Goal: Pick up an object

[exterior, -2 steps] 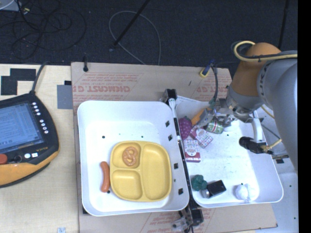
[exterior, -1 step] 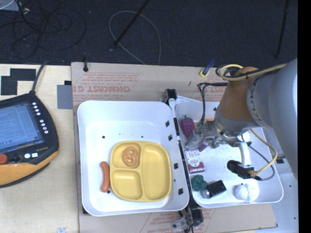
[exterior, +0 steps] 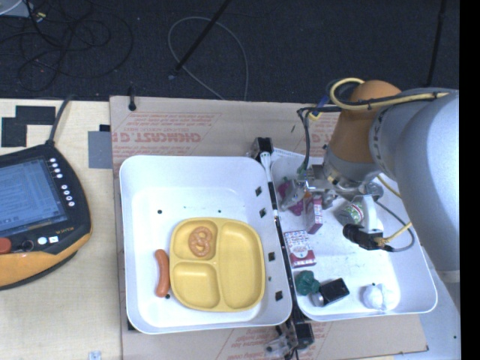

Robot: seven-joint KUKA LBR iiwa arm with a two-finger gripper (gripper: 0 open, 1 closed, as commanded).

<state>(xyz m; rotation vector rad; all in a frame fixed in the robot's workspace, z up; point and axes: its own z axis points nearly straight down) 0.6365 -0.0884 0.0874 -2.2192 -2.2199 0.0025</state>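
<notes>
The arm is reaching in from the right, wrist bent down over the right bin's far left corner. The gripper is sitting low among small purple objects there; whether it is gripping I cannot tell. A small carton is lying near the left wall: probably light and stiff, best pinched across its 2 narrow sides.

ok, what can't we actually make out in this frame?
- Pincer, camera view: its tips sit among small cluttered items in the right bin, so open or shut is unreadable.
- Right bin's far corner: covered by the arm.
- Dark item beside the teal object: too small to identify.
- Handheld controller: cut off by the left edge.
</notes>
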